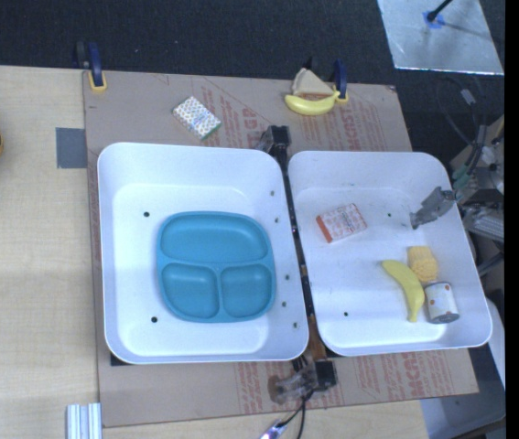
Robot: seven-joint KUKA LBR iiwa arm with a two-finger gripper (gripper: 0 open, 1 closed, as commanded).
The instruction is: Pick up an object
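Banana (406, 286), yellow block (423, 262) and small can (440, 303) clustered at lower right of right bin (369, 337); red-and-white packet (341, 222) apart, upper left of same bin. Blue divided tray (215, 265) in left bin (122, 245). Second banana (310, 104) and patterned packet (196, 116) on desk (21, 273) beyond bins. Gripper (431, 207) over right bin's upper right, arm cut off at edge; finger spread indistinct, cannot tell.

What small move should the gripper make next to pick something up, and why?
Probably the gripper should move toward the near side of the right bin and lower over the banana. It sits at the bin's far right edge with nothing between its fingers, and the banana, a yellow block and a small can lie close below it.
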